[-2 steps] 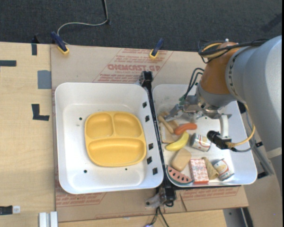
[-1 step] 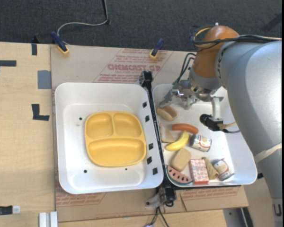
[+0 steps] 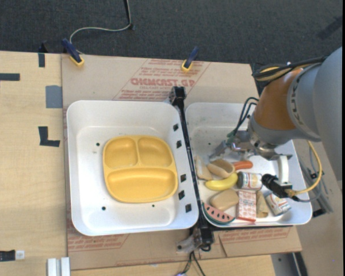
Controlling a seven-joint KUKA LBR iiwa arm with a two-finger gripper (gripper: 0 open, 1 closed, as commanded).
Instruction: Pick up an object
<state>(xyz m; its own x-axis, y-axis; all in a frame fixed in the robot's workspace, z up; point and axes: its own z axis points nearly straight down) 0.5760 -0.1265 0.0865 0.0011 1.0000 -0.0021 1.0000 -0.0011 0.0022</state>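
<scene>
Hovering gripper [image 3: 233, 145] over right bin [image 3: 302, 211], above toy food pile; finger state cannot tell. Banana [image 3: 221, 183] lies just below, near bread piece [image 3: 221, 167]. Advice: descend straight, centre over one item, avoid carrot [image 3: 243, 165].

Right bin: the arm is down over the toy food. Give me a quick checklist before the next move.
1. End effector positioned over the right bin: ok.
2. Finger state: cannot tell.
3. An object held: cannot tell; nothing shows between the fingers.
4. Targets available: ok; banana, watermelon slice and small bottle lie in the clutter.
5. Objects well separated: not ok; they crowd together.
6. Left bin with the yellow divided plate away from the arm: ok.
</scene>
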